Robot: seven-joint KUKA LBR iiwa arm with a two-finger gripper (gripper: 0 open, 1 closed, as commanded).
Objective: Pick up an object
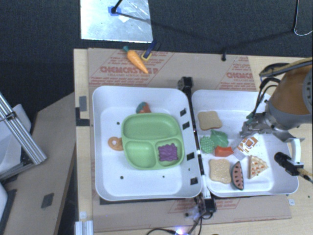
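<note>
A green tray (146,131) is set in the left bin (105,146); the gripper (252,129) is poised above a small carton (248,144).

Even overhead light, soft shadows, slightly blurry, grainy

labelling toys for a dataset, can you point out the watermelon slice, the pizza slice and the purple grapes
watermelon slice (237,175), camera view, middle of its red flesh
pizza slice (256,166), camera view, centre of the topping
purple grapes (168,152), camera view, middle of the bunch, in the green tray's lower right compartment
</note>
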